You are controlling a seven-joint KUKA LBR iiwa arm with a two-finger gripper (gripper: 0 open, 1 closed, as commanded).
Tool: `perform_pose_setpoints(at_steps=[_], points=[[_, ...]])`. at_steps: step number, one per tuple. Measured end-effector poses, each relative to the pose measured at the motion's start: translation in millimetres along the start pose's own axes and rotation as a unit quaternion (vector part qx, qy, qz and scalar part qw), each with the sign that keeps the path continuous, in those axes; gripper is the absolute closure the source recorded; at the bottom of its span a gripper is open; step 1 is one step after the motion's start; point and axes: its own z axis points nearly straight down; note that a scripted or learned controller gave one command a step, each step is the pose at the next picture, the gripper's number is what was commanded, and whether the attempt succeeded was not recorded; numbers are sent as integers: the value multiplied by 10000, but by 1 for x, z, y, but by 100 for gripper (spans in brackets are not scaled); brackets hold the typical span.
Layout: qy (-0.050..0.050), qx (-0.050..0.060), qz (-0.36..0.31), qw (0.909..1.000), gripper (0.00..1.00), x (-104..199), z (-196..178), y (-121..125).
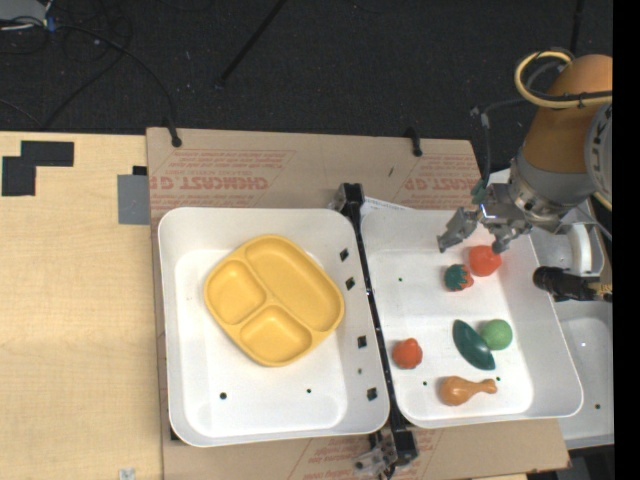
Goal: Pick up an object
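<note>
Dark floor (300, 48) behind a pale wooden bench (70, 318).

A yellow divided plate (273, 298) is seen lying in the left white bin (190, 388). Brown cardboard (300, 168) is spread under both bins on the worktop (70, 318). Black cables (150, 38) are seen beyond the worktop's far edge.

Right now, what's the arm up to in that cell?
The grey KUKA arm with the orange band reaches in over the right white bin, its end effector spread open just above a round red-orange toy fruit. Nothing sits between its fingers. Also in that bin are a small red and green piece, a red ball, a dark green leaf-shaped piece, a light green ball and an orange drumstick. The left white bin holds a yellow divided plastic tray.
</note>
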Motion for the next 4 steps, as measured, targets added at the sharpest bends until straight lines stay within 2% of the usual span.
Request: perform_pose_setpoints(at_steps=[1, 3, 4], points=[[-13, -73, -10, 10000, 0, 0, -8, 3], [-5, -42, -19, 10000, 0, 10, 82, 0], [-10, -54, -15, 10000, 0, 11, 108, 1]])
